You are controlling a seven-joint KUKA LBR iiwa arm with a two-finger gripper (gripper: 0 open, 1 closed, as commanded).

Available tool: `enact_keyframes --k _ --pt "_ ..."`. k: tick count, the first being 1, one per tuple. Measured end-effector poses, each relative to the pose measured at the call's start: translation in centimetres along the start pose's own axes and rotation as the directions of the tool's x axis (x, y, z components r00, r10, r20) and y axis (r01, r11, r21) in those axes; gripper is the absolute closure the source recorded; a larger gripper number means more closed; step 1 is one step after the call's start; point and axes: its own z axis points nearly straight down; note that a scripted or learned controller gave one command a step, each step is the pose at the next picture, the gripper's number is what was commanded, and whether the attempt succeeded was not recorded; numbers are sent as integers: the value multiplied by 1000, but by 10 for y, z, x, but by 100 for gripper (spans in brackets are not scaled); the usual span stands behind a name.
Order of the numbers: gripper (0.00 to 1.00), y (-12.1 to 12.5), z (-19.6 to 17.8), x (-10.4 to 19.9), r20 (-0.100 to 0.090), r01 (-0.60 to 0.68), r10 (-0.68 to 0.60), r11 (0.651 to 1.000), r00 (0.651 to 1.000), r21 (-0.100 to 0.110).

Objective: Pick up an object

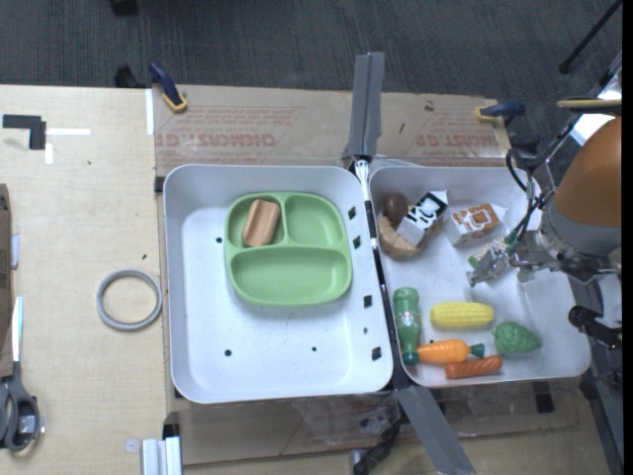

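Approach step judged in hand; nothing is seen lifted. The claw (pixel 492 261) is held over the right bin (pixel 554 181), near its right wall, with nothing visibly between its tips; whether it is spread or pressed together cannot be told. Candidate objects are noted below it: corn cob (pixel 463 315), green lump (pixel 516 338), carrot (pixel 445 351). An orange-labelled packet (pixel 474 222) lies just above. A descent centred on one object is called for next.
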Motion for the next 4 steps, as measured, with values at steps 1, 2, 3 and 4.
enact_keyframes --k 1,2,3,4 --pt "0 86 11 -21 -5 25 -25 1000 1000 -4" --pt "100 86 4 -23 -1 26 -26 1000 1000 -1" --pt "0 86 5 -21 -5 28 -28 1000 1000 0" --pt "0 21 11 -21 -11 -3 3 1000 1000 0"
